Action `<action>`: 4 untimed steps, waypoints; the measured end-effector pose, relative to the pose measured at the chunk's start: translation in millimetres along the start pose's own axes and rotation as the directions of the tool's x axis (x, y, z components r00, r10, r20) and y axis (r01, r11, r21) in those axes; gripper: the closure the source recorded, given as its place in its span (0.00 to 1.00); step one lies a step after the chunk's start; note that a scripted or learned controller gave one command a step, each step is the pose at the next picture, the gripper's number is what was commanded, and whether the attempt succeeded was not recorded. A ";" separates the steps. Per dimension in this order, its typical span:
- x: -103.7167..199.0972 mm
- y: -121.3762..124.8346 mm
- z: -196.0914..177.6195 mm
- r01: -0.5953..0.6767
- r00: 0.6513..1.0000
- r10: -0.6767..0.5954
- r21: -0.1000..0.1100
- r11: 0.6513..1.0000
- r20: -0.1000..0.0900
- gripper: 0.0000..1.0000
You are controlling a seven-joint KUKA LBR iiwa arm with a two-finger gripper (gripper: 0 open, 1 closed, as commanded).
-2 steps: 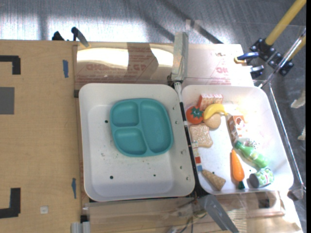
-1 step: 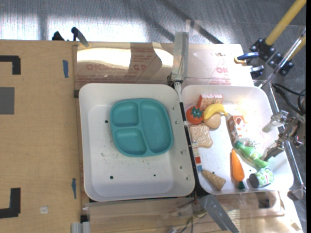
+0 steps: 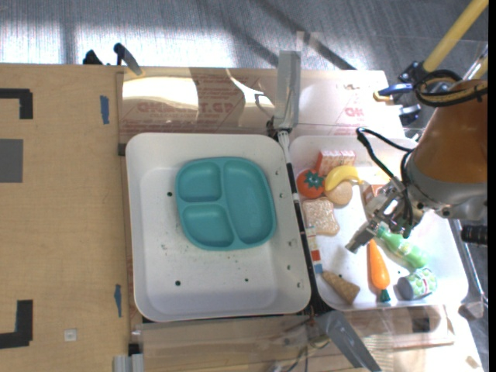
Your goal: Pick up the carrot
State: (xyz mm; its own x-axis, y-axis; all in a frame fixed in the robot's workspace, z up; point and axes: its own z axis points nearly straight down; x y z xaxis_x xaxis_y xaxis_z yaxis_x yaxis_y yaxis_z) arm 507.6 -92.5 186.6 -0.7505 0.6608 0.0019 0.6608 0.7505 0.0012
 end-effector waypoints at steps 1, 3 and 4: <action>7.0 -29.4 97.1 0.040 0.999 -0.039 -0.005 0.999 0.012 0.00; 44.5 13.2 -1.4 0.128 0.992 -0.128 -0.006 0.992 0.010 1.00; 51.4 20.9 -118.7 0.187 0.982 -0.187 -0.007 0.982 0.017 1.00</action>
State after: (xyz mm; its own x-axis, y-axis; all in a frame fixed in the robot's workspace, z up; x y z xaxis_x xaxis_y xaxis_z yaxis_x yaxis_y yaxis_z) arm 482.8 -43.1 305.3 -0.8607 0.5088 -0.0153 0.5087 0.8609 0.0083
